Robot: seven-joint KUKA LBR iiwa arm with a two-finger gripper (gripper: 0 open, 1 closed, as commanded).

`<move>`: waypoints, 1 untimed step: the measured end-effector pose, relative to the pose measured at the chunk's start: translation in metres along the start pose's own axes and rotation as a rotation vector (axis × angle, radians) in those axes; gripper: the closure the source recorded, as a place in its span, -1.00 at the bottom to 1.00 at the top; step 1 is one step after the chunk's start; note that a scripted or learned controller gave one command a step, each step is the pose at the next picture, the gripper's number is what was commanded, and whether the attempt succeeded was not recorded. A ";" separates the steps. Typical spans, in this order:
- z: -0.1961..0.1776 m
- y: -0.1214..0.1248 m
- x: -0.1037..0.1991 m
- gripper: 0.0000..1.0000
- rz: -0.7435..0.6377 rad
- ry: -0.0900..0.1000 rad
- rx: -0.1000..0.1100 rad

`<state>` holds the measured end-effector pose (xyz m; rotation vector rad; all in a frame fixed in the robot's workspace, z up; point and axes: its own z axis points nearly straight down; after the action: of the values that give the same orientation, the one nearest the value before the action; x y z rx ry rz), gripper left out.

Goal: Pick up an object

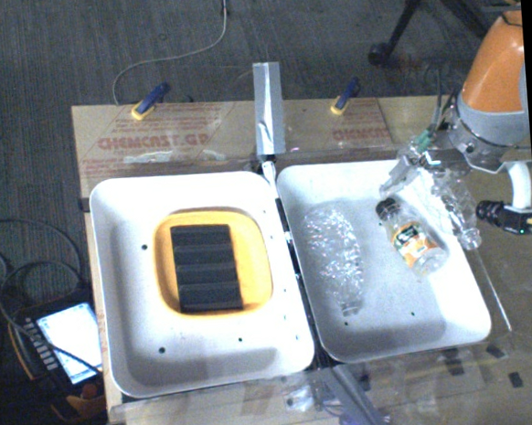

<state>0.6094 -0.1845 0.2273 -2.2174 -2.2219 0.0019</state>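
In the right white bin, a crumpled clear plastic bottle lies nearest the front, its long axis running front to back. Right of it lies a small clear bottle with an orange-and-white label, dark cap toward the far left, angled diagonally. The two-finger gripper sits just beyond it, toward the far right; whether it is spread or pressed together I cannot tell.

Single fixed camera above bench, slanted down toward 12 o'clock; both bins in frame, arm at 3 o'clock.
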 end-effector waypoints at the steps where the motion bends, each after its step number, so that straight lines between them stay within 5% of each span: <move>1: 0.085 0.007 -0.040 -1.00 -0.128 -0.003 0.001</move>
<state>0.6159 -0.2240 0.1422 -2.0714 -2.3602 0.0053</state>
